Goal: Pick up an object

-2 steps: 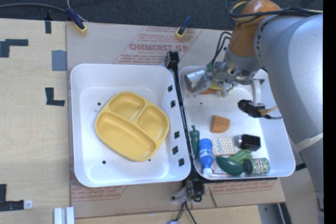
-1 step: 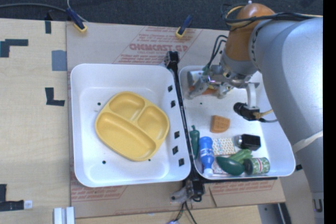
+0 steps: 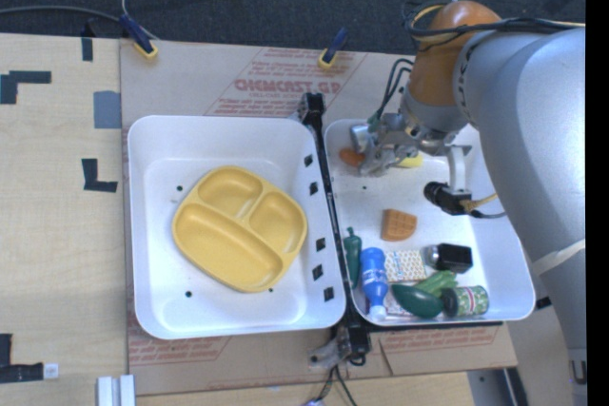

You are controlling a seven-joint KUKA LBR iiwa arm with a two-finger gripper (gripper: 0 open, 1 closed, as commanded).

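Claw (image 3: 373, 159) low at the right bin's (image 3: 495, 285) back corner, touching a small orange thing (image 3: 351, 157). Can't tell how open, or if anything's gripped. Probably light, stiff, maybe slick, so best pinched across the middle.

Small orange object (image 3: 351, 158) at right bin's far-left corner.

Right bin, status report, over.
Gripper low at right bin far end, over orange object. Nothing seen held. Other items clustered along near wall.
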